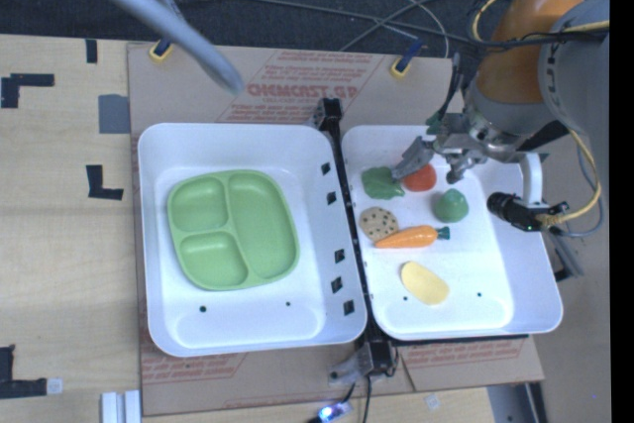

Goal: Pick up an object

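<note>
Cardboard-topped surface (287, 79) carrying two white bins, and nearest us in the right bin (495, 297) lies a yellow piece (424, 283), then a carrot (406, 237) stretched left to right beside a cookie (377, 221), with a green ball (452, 205) just past it. Farther back the claw (433, 163) hangs spread wide, one finger on each side of a red piece (421, 178) just below it, a green leafy piece (380, 182) touching that on the left. Over in the left bin (158, 154) sits a green divided plate (233, 229), well apart from the action.
</note>
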`<state>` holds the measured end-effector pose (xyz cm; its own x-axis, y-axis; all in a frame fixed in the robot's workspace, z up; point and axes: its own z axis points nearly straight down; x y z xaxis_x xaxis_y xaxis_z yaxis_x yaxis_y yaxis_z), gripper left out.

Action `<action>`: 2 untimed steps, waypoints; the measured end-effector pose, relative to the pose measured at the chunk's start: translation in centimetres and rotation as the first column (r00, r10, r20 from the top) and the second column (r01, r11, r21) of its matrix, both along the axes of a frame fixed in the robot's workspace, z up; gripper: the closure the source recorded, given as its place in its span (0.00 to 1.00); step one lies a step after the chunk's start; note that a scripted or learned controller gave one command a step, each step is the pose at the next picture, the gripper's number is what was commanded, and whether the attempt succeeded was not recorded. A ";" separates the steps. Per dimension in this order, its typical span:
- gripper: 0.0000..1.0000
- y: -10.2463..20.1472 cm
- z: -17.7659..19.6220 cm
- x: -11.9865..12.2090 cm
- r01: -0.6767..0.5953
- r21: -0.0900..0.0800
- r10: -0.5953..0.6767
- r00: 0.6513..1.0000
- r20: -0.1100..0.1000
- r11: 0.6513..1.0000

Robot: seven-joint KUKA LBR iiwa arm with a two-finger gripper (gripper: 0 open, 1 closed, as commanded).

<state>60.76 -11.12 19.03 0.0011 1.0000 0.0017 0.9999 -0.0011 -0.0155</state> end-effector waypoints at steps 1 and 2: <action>0.00 0.0 0.8 0.3 -0.003 -0.001 0.003 1.000 0.014 1.000; 0.00 0.6 -3.8 0.4 -0.003 -0.003 0.003 1.000 0.009 1.000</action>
<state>61.19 -10.56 15.28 -0.0018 1.0000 -0.0009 1.0000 0.0018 -0.0060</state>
